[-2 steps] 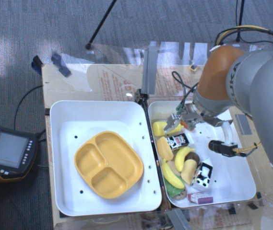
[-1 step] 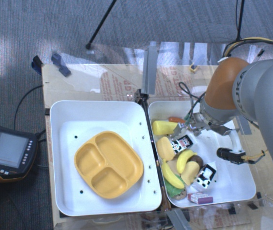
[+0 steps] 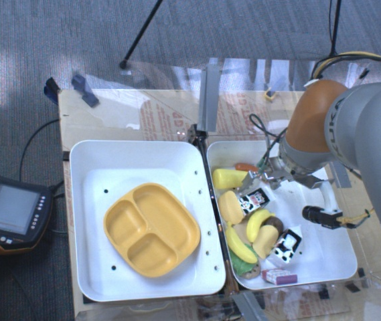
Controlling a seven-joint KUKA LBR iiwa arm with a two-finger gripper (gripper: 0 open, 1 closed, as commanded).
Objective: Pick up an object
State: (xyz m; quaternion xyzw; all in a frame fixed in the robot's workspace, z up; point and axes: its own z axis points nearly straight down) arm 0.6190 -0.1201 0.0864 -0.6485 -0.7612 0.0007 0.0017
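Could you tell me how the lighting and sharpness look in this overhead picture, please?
Camera view: even, soft light, with glare on the clear sheet behind the bins; the left bin looks bright white; the yellow tray is fairly sharp; the toys by the tool look slightly soft.

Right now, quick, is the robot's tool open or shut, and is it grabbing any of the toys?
Tool: it cannot be told whether it is open or closed; it hangs over the toy food in the right bin, with nothing visibly held.
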